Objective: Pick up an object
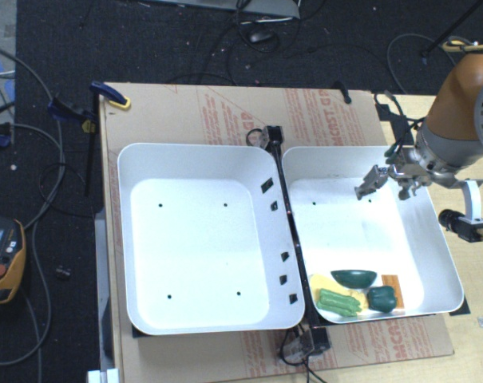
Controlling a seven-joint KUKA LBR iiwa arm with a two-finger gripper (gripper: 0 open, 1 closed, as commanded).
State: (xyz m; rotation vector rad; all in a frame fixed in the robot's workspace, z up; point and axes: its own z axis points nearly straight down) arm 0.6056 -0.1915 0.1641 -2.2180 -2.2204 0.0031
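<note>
Objects (357, 290) cluster in the right bin's (433, 238) near corner.

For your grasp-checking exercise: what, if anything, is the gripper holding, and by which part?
Nothing. The gripper hangs over the right bin's far end, while the objects lie at its near end.

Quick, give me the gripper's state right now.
Gripper: over the far part of the right bin, with nothing seen between its fingers; open or shut cannot be told.
</note>
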